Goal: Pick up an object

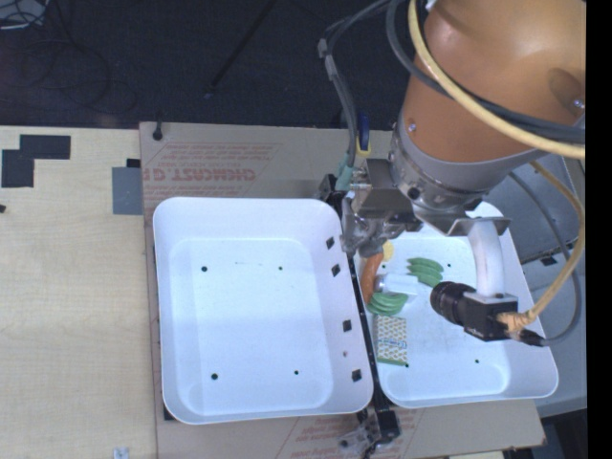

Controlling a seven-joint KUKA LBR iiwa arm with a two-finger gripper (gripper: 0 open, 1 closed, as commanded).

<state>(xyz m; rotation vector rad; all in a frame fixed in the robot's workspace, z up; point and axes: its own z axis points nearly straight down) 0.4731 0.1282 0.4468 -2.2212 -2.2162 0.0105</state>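
Hovering our gripper over the right bin, just beside the orange piece near the green pods; grip state unclear; we judge it light, slippery, best taken midway

We see two bins side by side; the right bin holds several small objects near its left wall.
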